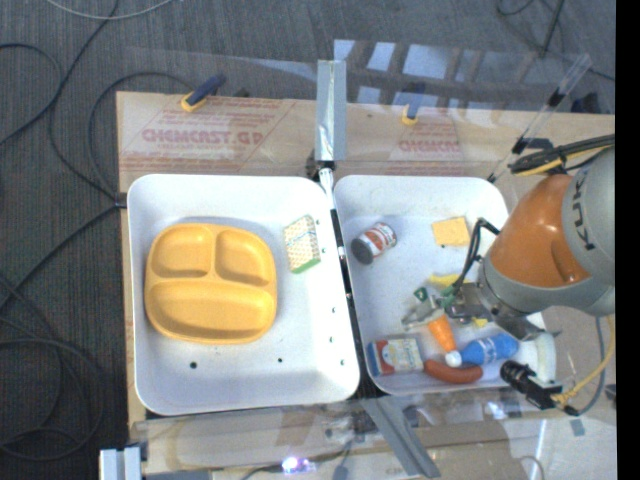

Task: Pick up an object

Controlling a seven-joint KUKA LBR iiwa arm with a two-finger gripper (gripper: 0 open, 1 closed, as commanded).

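Camera view showed the grey two-finger gripper (462,306) (grip state impossible to tell) low over the right white bin (400,196), near 1 orange bottle (443,333).

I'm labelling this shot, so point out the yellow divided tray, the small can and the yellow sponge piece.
yellow divided tray (211,281): camera view, on the ridge between its compartments.
small can (374,242): camera view, middle of its side.
yellow sponge piece (450,231): camera view, centre of its top face.

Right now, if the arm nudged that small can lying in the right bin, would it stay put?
Probably not. The can lies on its side on the bin's smooth white floor, so it would likely roll. It looks rigid, so squeezing shouldn't dent it easily.
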